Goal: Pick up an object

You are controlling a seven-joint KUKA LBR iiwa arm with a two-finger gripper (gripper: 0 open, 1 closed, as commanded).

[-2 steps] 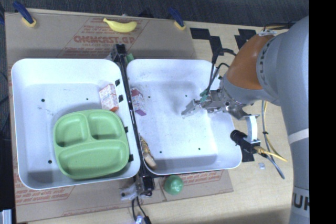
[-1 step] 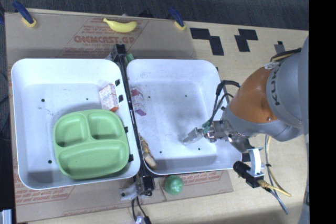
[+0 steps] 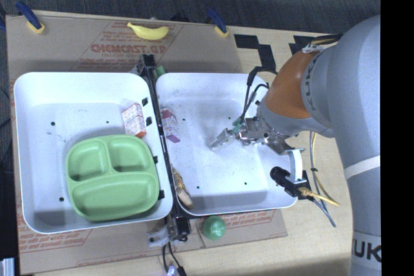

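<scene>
Jaws (image 3: 218, 141) over right bin (image 3: 213, 200), state unclear (no object seen between); green tray (image 3: 113, 176) in left bin (image 3: 39, 113).

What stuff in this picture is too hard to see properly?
- Gripper, camera view: small and blurred over the right bin, so open or shut is unclear, and so is whether it holds anything.
- Carton, camera view: its print is too small to read.
- Tan thing, camera view: lies against the bin wall, too small to name.
- Arm: cut off by the right edge.
</scene>
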